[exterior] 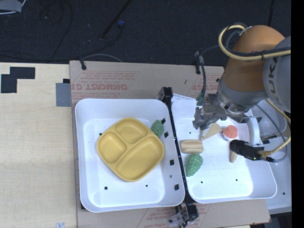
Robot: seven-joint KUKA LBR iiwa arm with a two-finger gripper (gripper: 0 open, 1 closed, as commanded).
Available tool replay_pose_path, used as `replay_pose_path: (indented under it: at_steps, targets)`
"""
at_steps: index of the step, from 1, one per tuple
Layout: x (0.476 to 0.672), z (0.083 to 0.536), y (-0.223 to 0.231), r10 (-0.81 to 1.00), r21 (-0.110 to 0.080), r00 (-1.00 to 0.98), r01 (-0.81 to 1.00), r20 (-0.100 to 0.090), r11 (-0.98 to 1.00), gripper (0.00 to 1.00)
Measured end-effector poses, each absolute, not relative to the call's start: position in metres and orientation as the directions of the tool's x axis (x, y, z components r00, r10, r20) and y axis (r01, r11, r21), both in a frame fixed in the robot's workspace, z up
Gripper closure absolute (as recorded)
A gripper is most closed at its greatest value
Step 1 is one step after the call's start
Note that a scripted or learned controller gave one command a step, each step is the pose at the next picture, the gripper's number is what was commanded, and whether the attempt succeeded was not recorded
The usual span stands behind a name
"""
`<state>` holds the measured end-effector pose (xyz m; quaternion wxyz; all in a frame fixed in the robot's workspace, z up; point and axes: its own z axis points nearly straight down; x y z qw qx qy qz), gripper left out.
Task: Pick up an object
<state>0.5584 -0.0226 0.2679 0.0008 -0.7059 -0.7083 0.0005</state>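
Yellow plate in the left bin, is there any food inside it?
The yellow divided plate shows three bare compartments. A small green toy lies beside its upper right edge, inside the left bin. Anything under the plate is hidden.

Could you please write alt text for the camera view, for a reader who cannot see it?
A grey robot arm reaches from the right, its gripper low over the right white bin, which contains a tan bread roll, a green bumpy toy and an orange shell-like piece. The left white bin contains a yellow divided plate and a small green item.
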Motion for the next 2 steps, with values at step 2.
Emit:
replay_pose_path:
  at_steps: [2]
  targets:
    - [0.590,0.248,0.078,1.000,-0.002,-0.005,1.000,0.001,0.005,1.00]
